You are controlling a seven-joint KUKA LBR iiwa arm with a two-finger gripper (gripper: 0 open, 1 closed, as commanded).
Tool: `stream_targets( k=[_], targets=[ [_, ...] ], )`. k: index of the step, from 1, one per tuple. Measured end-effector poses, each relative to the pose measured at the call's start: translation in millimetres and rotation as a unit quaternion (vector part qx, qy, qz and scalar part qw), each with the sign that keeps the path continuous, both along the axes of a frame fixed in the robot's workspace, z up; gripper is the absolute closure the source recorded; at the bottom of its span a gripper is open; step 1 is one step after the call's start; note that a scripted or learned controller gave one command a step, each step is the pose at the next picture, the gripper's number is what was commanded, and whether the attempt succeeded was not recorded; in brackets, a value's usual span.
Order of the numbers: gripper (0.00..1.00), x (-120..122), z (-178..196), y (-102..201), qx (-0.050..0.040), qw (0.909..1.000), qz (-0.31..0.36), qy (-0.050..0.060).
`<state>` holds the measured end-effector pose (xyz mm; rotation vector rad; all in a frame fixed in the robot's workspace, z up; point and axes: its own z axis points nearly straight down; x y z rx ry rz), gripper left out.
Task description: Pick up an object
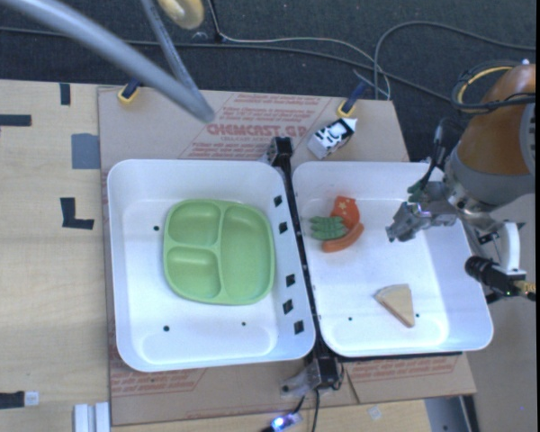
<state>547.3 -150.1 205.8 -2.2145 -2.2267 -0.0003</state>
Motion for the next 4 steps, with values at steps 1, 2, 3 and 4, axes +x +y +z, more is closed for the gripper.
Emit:
stream_targets(
  k=[1,2,3,4],
  targets=[
    [1.0,6,9,56,0.0006,1.0,0.001,0.0],
    [1.0,4,-1,110,-0.0001,1.0,0.0,0.001],
    [1.0,-9,3,170,0.0005,1.0,0.001,0.001],
    [1.0,-15,-3,221,-0.0003,1.0,0.0,0.001]
  ],
)
